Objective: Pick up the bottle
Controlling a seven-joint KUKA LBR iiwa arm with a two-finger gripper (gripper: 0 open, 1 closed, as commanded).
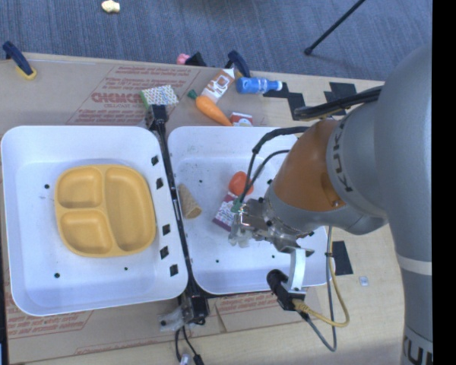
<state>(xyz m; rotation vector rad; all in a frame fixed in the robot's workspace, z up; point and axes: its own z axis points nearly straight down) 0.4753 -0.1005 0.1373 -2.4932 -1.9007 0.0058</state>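
Observation:
A small bottle-like thing (226, 211) with a pink and purple label lies in the right bin (213, 276), left of the middle, with a red rounded piece (239, 182) at its upper end. My gripper (241, 231) hangs low over the bin, right at the lower right end of that labelled thing, and the wrist hides part of it. Whether the gripper touches it is hidden. Outside the bins, on the cardboard behind, lie a white bottle with an orange label (219, 84) and a blue bottle (255, 86).
A tan cone (188, 201) lies by the right bin's left wall. The left bin (23, 226) holds a yellow divided plate (105, 208). Behind the bins lie a carrot (212, 111), a small patterned box (159, 96) and a red and white packet (242, 118).

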